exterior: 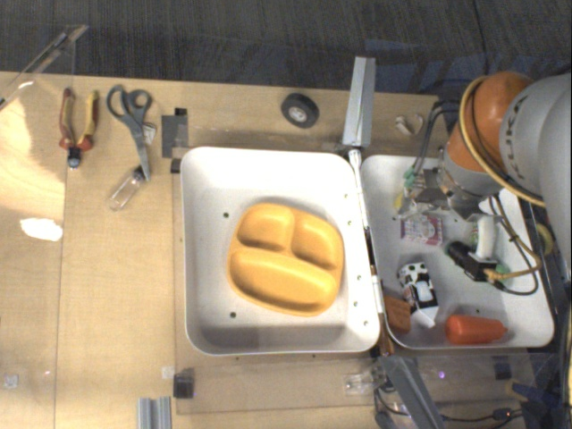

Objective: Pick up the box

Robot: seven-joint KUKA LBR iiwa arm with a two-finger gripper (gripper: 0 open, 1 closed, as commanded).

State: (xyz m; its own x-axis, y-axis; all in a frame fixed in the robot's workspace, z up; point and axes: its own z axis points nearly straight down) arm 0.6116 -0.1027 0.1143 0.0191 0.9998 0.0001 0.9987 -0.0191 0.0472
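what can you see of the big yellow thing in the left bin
The large yellow-orange lumpy block looks soft and moulded, like foam or rubber. Grooves split its top into three rounded lobes, two smaller ones behind and one long one in front. It lies flat, slightly turned, near the middle of the left shallow white bin, resting on the floor, apart from the walls.

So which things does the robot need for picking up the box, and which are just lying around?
For the job:
gripper
small pink box, close by it
right bin

Just lying about:
yellow lump in the left bin
scissors
pliers
tape roll
orange thing
black-and-white thing
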